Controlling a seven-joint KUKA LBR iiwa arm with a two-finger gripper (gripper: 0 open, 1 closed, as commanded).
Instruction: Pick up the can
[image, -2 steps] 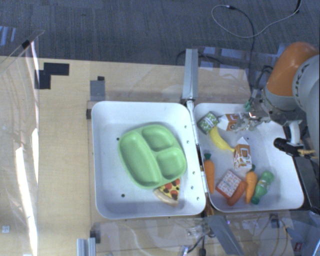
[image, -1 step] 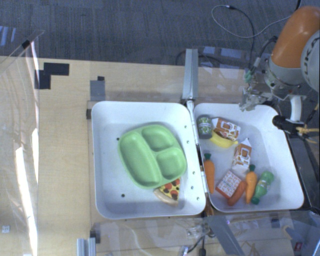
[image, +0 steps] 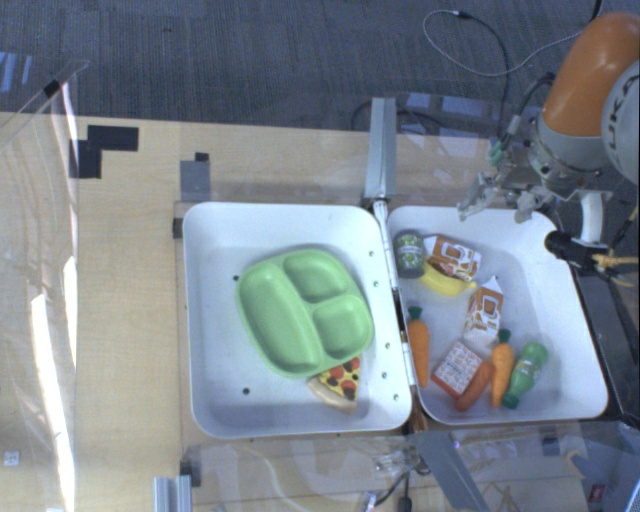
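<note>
The can (image: 408, 253) lies in the right bin (image: 570, 330), in its upper left corner, close against the wall that divides the two bins; it is dark with a greenish label; just to its right sit a small orange-and-white carton (image: 453, 259) and a yellow banana (image: 446, 284), the banana partly under the carton; lower in the same bin lie a second carton (image: 485, 311), a carrot (image: 419, 345) along the left wall, a red-and-white box (image: 458, 369), another carrot (image: 500, 372) and a green bottle (image: 525, 372) near the lower right corner; the left bin (image: 210, 330) holds a green sectioned plate (image: 303, 311) tilted across its middle, with a pizza slice (image: 336, 384) poking out from under its lower edge; the gripper (image: 501, 197) hangs over the upper rim of the right bin, well apart from the can and to its right, below the orange band; its fingers (image: 476, 203) stand spread wide with nothing between them
</note>
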